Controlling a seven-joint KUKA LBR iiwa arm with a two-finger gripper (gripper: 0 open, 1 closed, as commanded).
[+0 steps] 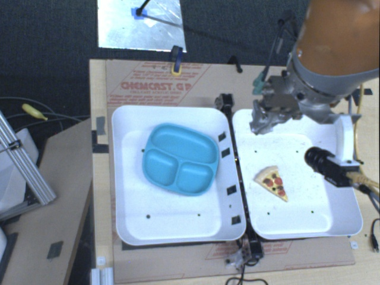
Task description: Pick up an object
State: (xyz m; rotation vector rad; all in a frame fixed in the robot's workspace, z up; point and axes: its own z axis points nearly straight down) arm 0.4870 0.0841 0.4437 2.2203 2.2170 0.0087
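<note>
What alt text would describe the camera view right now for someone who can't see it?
The gripper hangs over the back left corner of the right bin, apart from a toy pizza slice lying near the bin's middle. A blue divided plate sits in the left bin.

- Two white bins sit side by side on my bench, the left bin (127,218) and the right bin (297,224), touching along their inner walls.
- A row of black clips (228,171) runs along the seam between them.
- Brown cardboard (154,79) with red print lies under both bins.
- A yellow and blue clamp (176,61) grips the cardboard's far edge.
- A shiny foil sheet (139,16) lies beyond the cardboard on dark carpet (41,34).
- At the left stands a tan table (53,200) with an aluminium rail (21,159) slanting across it.
- A yellow-tipped cable (32,111) trails near that rail.
</note>
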